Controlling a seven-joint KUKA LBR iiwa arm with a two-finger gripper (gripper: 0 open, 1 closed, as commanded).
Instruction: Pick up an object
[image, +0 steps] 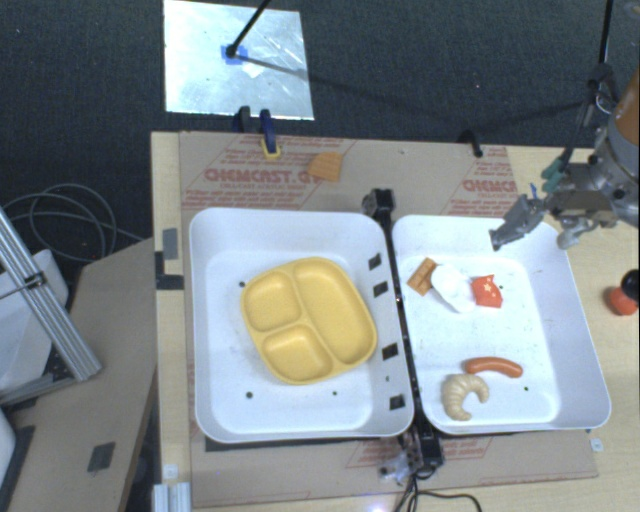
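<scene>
Two shallow white bins sit side by side on the counter (450, 165). The left bin (215, 300) holds a yellow divided plate (308, 318) with three compartments, lying roughly in the middle of the bin floor and turned at a slant.

The right bin (570, 330) carries the small items. Near its left wall, toward the far edge, lies an orange-brown wedge (422, 275), touching or just beside a white rounded piece (451, 286). Just beside that, toward the right, is a red piece (487, 291). Closer to the near edge lies a sausage (493, 367), and just beside it, nearer the near-left corner, a pale croissant (464, 394).

The gripper (545, 222) hangs over the far right corner of the right bin, the grey arm coming in from the counter's right edge. Its fingers (512, 228) look spread apart, with nothing between them; one points down toward the far rim of the bin, well apart from every item.

A small orange-red object (624, 297) sits on the counter outside the right bin's right wall.
</scene>
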